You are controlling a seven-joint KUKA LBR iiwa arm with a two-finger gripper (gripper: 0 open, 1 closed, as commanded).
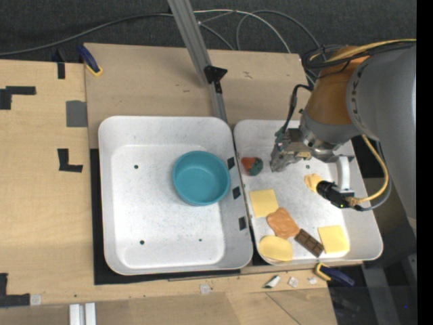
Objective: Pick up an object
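My gripper hangs over the upper middle of the right bin, its dark fingers pointing down with a small gap between them and nothing held. Just to its left lies a small red and green object. Below it rest a yellow square, an orange-brown lump, a pale yellow oval piece, a dark brown bar and another yellow square. A small yellow piece lies right of the gripper.
The left bin holds a teal bowl. A grey pole slants across the back. A black cable with a connector dangles over the right bin. The arm's orange band sits above the wrist.
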